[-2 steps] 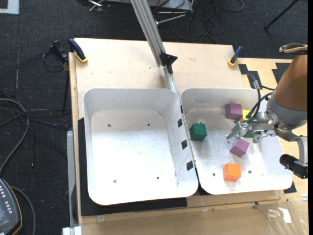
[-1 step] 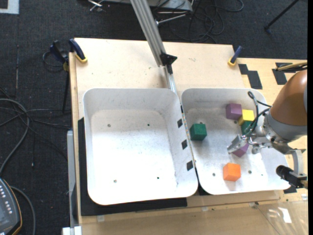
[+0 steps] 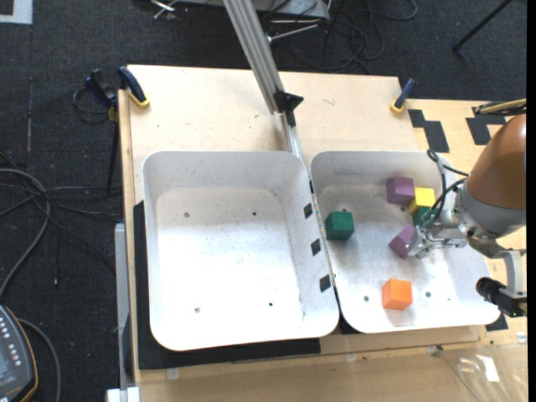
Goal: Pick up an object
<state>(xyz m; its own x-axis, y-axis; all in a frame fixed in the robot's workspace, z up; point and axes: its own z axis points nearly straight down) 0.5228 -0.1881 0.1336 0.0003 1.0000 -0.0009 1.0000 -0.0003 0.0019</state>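
The right bin (image 3: 368,321) holds several small blocks. A green block (image 3: 340,224) lies near its left wall and an orange block (image 3: 397,294) near its front. At the back right sit a purple block (image 3: 400,189) and a yellow block (image 3: 424,198). Another purple block (image 3: 403,241) rests mid-right, touching the tip of my gripper (image 3: 421,243). The gripper reaches in low from the right, just right of that purple block. A small teal piece (image 3: 428,217) shows just above the gripper.
The left bin (image 3: 163,174) stands beside the right one. A slanted metal pole (image 3: 255,44) runs down to the divide between the bins. Clamps sit at the bench's back corners (image 3: 134,90).
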